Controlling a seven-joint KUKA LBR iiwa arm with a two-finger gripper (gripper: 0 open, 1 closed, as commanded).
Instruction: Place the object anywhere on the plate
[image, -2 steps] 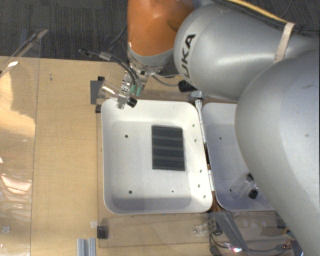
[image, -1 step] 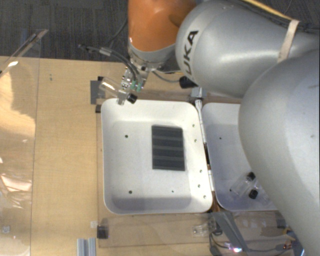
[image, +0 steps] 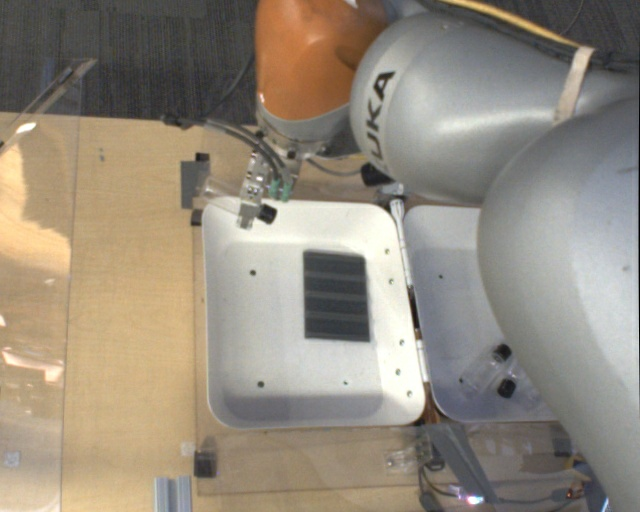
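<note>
On the pale wooden bench (image: 120, 330), two shallow white plastic bins sit side by side, their inner rims nearly touching. The left bin (image: 240, 390) is a rounded square tray with small dark dots near its corners and edges. At its centre lies a dark grey rectangular plate (image: 336, 296), ribbed into four horizontal bands, long side running from the far rim toward the near rim. The plate's surface carries nothing. The right bin (image: 445, 290) is largely covered by the arm; in its near part lie small clear plastic pieces with black ends (image: 497, 370).

The grey KUKA arm (image: 480, 110) enters from the right and spans the top of the view, its large near link hiding most of the right bin. The orange band (image: 300, 60) sits above the wrist, over the far edge of the left bin. Below it, the two-finger gripper (image: 258, 200) hangs at the far left corner of the left bin, just over the rim and well apart from the plate. Whether the tool is apart or together cannot be told at this angle. No object to be placed can be made out at its tip.

A small dark bracket (image: 194, 182) stands on the bench just left of the gripper.
</note>
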